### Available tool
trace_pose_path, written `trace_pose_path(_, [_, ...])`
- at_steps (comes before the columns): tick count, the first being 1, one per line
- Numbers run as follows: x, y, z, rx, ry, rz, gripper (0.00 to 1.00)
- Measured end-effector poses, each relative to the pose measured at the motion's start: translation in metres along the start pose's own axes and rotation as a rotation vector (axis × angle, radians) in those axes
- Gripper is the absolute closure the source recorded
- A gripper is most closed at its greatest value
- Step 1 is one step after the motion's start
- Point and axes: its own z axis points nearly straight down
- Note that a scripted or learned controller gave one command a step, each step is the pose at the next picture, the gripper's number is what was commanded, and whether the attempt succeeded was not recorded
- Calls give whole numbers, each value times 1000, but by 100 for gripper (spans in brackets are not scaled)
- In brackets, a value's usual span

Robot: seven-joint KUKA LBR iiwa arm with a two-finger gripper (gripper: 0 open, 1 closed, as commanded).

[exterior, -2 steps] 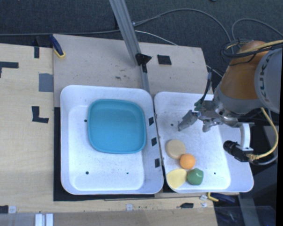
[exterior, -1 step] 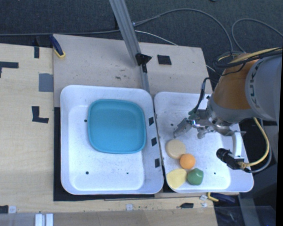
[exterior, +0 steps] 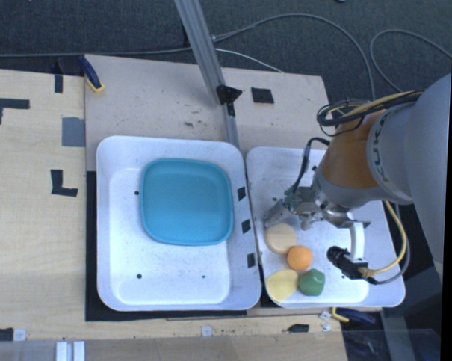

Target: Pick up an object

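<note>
1. Nearest the camera, at the right bin's front edge: a yellow piece and a green piece, side by side and touching or nearly so.
2. Orange ball just behind those two, between them.
3. Cream-coloured round piece behind and left of the ball, close to the bin's left wall.
4. Gripper low over the right bin, just above the cream piece; contact unclear. Jaw state: cannot tell, too blurred and partly hidden by the wrist.
5. Nothing visibly gripped.
6. Arm enters from the right, orange band above the wrist, cables looped around it.
7. Left bin holds a blue square plate, lying flat toward the back.
8. Grey pole slants down to the gap between the bins.
</note>
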Motion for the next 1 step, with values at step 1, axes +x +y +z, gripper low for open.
trace_pose_path(1, [0,1,-12,-4,0,0,100])
